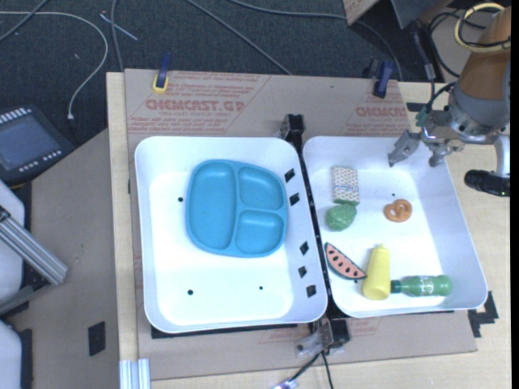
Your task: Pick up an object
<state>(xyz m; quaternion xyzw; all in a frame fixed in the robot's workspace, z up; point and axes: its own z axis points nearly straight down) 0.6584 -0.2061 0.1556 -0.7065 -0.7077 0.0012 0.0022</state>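
Plenty could slip here; the hand [418, 147] hovers at the two o'clock corner of the right bin [462, 225], fingers spread apart and gripping nothing, and nothing lies directly beneath it, so a straight drop would, I reckon, close on bare bin floor or clip the rim; the candidates sit towards the bin's centre and six o'clock: a pretzel [397, 211] nearest, at about seven o'clock from the hand, a checked block [345, 184] with a green lump [341, 216] just beside it at nine o'clock, and a watermelon slice [344, 262], yellow bottle [376, 273] and green bottle [422, 285] crowded low, where a grab could nudge a neighbour; the arm [483, 87] reaches in from three o'clock, wrist pointing down over the bin's edge; the blue plate [237, 207] rests in the left bin [162, 241].
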